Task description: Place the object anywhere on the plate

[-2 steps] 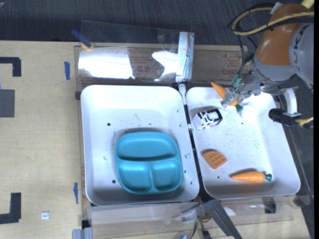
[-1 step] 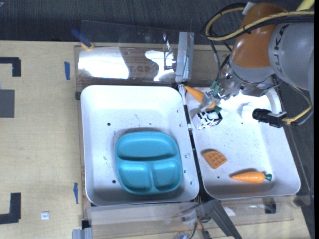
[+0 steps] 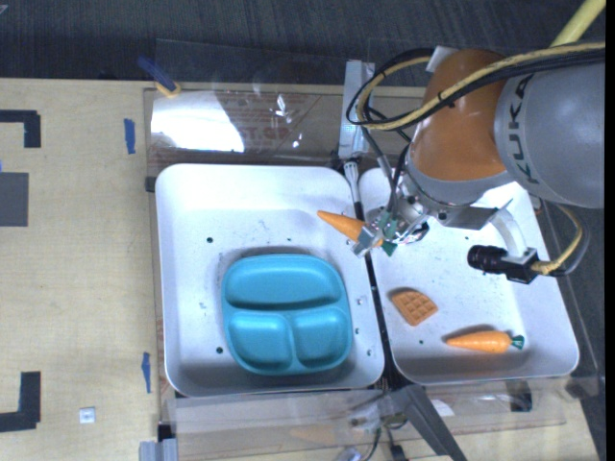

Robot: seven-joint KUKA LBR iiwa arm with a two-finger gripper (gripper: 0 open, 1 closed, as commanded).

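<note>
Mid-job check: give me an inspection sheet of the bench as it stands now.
Surface: two white bins, left bin and right bin, side by side.
Job's things: blue plate in left bin, three compartments; carrot at the claw, over the left bin's right edge, not on the plate.
Clutter: waffle piece and second carrot in right bin.
Claw: claw at the bins' divide, by the carrot.
Cables: yellow and black cables looped over the arm.
Surroundings: wooden bench, blue tape marks.

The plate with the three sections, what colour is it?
The plate is a light turquoise blue all over, seen plainly in the camera view, lying in the left white bin.
</note>
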